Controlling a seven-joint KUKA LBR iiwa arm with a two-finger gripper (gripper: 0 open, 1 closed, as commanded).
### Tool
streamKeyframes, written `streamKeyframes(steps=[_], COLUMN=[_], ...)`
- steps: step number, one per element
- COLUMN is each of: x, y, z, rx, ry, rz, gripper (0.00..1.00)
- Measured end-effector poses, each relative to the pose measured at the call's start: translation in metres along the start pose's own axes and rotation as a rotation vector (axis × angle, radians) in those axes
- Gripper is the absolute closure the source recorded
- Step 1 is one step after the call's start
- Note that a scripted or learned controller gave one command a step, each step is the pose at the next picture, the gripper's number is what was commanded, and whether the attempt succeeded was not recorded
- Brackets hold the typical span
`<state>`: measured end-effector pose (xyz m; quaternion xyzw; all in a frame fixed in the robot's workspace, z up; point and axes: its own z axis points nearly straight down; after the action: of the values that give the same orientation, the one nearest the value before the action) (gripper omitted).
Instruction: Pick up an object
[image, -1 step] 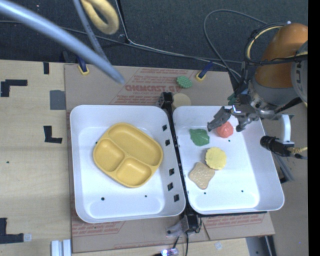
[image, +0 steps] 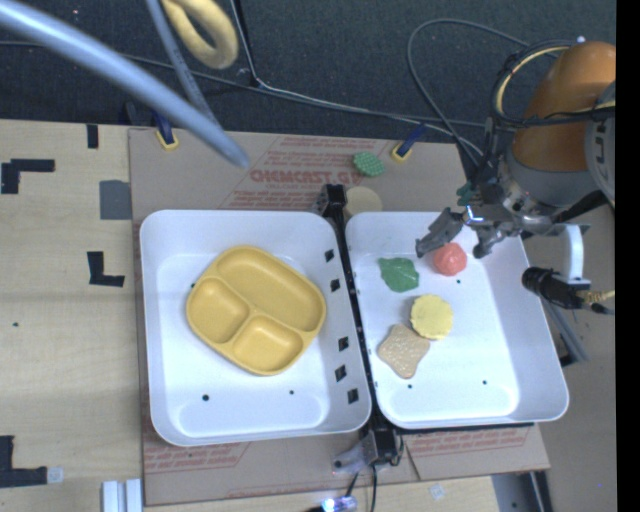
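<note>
Landmark: right bin (image: 520, 390), everything placed relative to it.

Left bin (image: 165, 300) sits flush against its left wall and carries a yellow divided tray (image: 255, 310). The arm (image: 560, 110) comes in over the right bin's upper right corner, orange band up top.

Inside the right bin, by size: tan toast-shaped piece (image: 403, 350) low and left of centre, yellow round piece (image: 432, 316) just above it (looks like they touch, hard to be sure), green leaf-like piece (image: 398, 273) near the upper left, red round piece (image: 450, 259) in the upper middle. Another small green item (image: 368, 162) lies outside, beyond the bin's far edge on the cardboard.

Gripper (image: 462, 236) is at the upper middle of the right bin, right over the red piece. Fingers look spread apart: one dark finger (image: 435, 238) angles down to the left of the red piece, the other to its right. Nothing is clamped between them and I can't tell if either touches it.

Progress: early. No object lifted; all four pieces lie on the bin floor. My read is the red piece is the target; closing and lifting remain.
</note>
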<state>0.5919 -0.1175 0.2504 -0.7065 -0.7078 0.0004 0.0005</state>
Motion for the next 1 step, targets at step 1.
streamKeyframes(steps=[1], x=[-0.0051], y=[-0.0076], z=[0.0483], rx=[0.003], ry=[-0.001], rz=[0.001], gripper=[0.00])
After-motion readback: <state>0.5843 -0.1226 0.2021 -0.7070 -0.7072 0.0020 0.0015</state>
